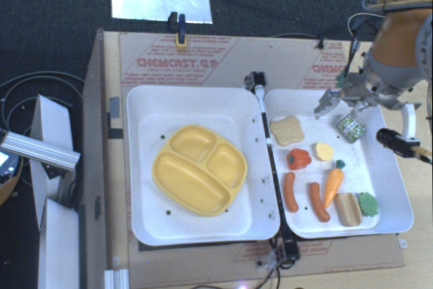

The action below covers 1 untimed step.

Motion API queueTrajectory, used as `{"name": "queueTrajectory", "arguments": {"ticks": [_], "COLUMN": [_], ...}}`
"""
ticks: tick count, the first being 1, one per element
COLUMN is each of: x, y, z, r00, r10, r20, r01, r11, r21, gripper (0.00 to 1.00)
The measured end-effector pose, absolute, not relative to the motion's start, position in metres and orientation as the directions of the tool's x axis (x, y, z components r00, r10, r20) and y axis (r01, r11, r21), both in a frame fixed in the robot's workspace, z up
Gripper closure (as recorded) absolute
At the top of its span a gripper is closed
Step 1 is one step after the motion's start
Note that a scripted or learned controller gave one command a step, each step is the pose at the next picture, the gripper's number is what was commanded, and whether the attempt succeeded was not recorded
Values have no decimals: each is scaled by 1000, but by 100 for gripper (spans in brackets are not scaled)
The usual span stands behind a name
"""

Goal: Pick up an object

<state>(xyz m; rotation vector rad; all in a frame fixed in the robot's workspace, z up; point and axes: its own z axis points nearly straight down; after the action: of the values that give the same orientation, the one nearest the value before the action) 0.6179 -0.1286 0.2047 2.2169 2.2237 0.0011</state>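
Hovering over the right bin [396,196], the end effector [344,100] has fingers I cannot tell apart, just beside the small green-patterned packet [351,127], likely light, crinkly and slippery; best pinched across its narrow sides.

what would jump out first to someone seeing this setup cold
The big yellow divided tray lying alone in the left bin draws the eye first. Next comes the cluster of toy food in the right bin: an orange carrot, a red tomato and two sausages near the front. Above that bin's far right corner hangs the grey and orange arm with its gripper.
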Motion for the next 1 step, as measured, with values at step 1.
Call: {"name": "queueTrajectory", "arguments": {"ticks": [1], "x": [571], "y": [-84], "z": [113], "r00": [-3], "r10": [1000], "r20": [1], "r01": [1000], "r11": [3], "r21": [-2], "gripper": [0]}}
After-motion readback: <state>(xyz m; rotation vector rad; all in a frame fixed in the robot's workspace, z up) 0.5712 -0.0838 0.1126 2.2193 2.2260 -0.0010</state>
